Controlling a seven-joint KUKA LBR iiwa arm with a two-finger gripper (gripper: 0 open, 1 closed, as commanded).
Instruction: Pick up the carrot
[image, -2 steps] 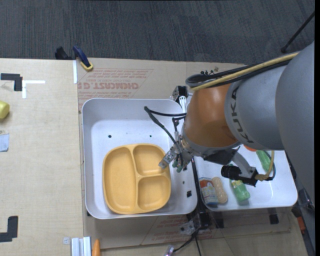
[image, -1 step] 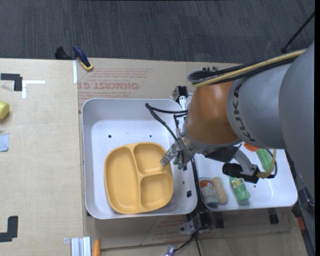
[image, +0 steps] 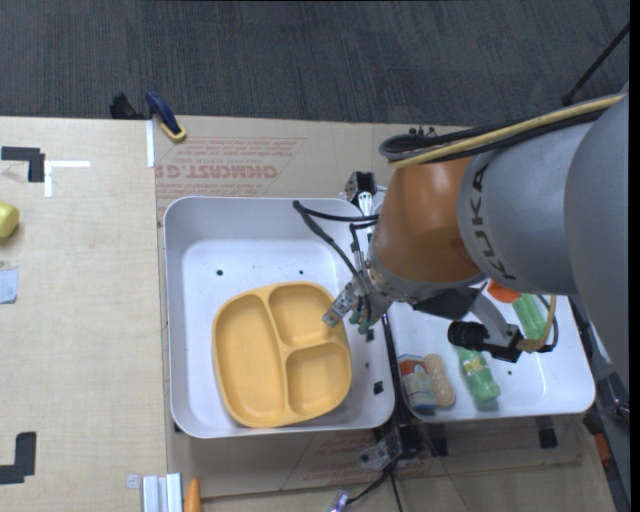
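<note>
My arm (image: 480, 200) reaches in from the right, wrist above the wall between the two bins. My gripper (image: 350, 308) hangs at the right edge of the yellow divided plate (image: 280, 352) in the left bin (image: 200, 250); I cannot tell how it is set. The carrot (image: 503, 293) lies in the right bin (image: 560, 385), an orange tip showing under my arm, near the green bottle (image: 479, 378) and the bread piece (image: 437, 380).
</note>
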